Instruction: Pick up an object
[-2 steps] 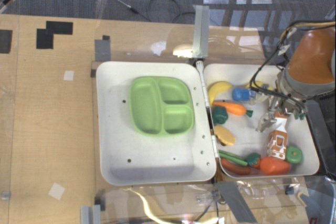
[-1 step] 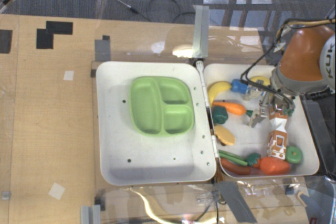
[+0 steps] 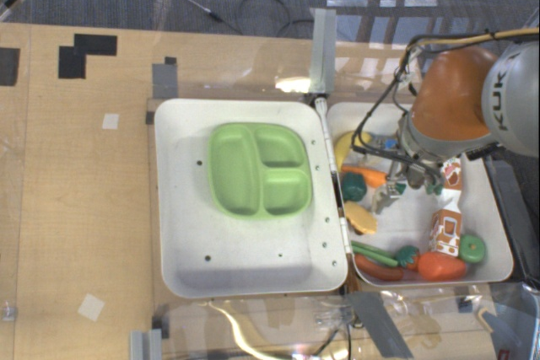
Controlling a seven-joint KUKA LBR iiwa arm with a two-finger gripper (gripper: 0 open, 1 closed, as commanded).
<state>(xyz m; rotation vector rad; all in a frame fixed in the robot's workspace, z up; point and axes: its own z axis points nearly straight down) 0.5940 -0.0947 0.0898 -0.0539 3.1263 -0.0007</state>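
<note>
Nearest the camera, along the front wall of the right-hand shallow white bin [image 3: 498, 265], lie a red chilli-shaped toy with a green stalk [image 3: 381, 269], a slim green toy pod [image 3: 377, 253] just behind it, and an orange-red toy tomato with a green top [image 3: 439, 266]. A round green ring-shaped toy [image 3: 472, 248] sits touching the tomato's right side, and an upright orange-and-white carton or bottle [image 3: 446, 223] stands just behind both.

Further back in the same bin, a pale yellow flat slice-shaped toy [image 3: 362, 219] rests near the left wall, with a dark green lumpy toy [image 3: 353, 190] beyond it, an orange carrot-like toy [image 3: 364, 177] beyond that, and a yellow rounded toy [image 3: 344, 149] farthest in.

The claw [image 3: 393, 192] hangs over the middle of this bin, just right of the carrot-like toy; its metal fingers [image 3: 384, 199] point down with a narrow gap between them and nothing pinched. Above it rises the grey arm with its orange band [image 3: 451, 97].

In the left-hand shallow white bin [image 3: 181, 257] lies a light green plastic plate with three compartments [image 3: 259, 169]. Both bins sit on the pale wooden worktop [image 3: 76, 206].
</note>
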